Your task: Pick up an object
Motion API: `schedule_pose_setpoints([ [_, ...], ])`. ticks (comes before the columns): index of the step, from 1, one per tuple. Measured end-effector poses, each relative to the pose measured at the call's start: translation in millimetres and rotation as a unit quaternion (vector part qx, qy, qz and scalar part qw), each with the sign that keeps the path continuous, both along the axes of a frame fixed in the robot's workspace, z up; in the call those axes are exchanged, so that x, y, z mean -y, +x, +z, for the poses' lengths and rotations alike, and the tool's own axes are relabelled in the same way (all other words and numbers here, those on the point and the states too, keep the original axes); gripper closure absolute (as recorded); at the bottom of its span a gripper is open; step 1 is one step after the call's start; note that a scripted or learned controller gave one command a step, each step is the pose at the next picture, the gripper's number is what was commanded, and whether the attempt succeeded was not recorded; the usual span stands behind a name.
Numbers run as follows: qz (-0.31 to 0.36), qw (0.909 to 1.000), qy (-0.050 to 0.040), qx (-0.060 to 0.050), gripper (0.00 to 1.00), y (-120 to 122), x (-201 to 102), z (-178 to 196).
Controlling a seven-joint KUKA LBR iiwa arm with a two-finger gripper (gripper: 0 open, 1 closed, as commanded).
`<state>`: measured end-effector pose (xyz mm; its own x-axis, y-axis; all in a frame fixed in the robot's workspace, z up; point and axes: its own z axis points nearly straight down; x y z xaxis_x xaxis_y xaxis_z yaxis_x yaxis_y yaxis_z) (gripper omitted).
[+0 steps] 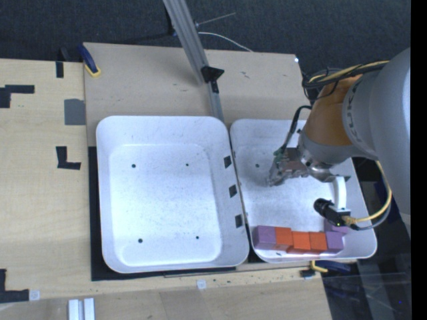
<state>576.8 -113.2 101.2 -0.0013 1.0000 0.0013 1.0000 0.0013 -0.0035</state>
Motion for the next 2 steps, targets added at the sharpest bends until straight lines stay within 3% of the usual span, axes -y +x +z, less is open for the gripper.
schedule_pose_setpoints([
  [1,0.002,1.0000,-0.0003,0.005,1.00,8,-53,104],
  [2,0.004,1.0000,0.0008,0.000,1.00,-7,-184,90],
])
